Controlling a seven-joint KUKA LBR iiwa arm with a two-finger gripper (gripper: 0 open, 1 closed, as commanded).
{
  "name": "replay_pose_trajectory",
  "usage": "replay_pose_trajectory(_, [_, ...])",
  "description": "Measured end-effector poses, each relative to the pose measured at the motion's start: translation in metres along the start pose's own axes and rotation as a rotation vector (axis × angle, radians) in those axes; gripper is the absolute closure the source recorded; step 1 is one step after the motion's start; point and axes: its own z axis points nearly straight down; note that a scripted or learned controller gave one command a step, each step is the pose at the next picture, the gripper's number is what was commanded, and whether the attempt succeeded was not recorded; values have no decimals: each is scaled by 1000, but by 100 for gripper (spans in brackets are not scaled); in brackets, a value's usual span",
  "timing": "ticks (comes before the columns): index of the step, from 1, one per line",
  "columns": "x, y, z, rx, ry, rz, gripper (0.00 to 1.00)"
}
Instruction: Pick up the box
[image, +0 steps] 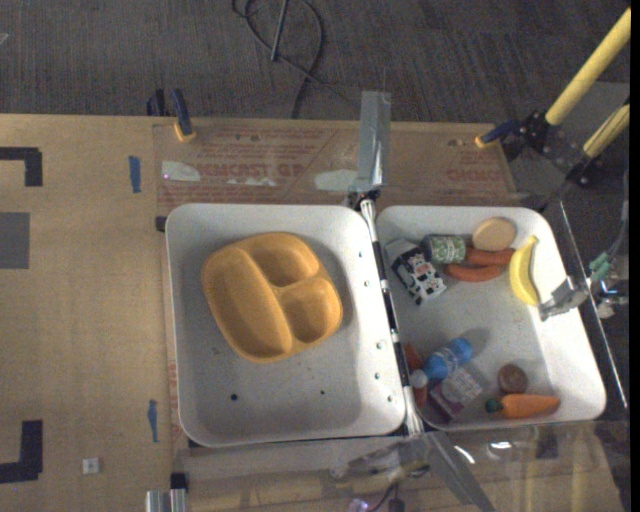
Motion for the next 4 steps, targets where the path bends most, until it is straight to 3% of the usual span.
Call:
replay_pose_trajectory(1, [63, 7, 143, -2, -1, 34, 0])
replay_pose_trajectory(2, [79, 110, 151, -7, -2, -28, 0])
replay_pose_trajectory(3, [55, 160, 157, 77, 9, 246, 0])
replay_pose_trajectory(4, [53, 56, 151, -4, 0, 220, 0])
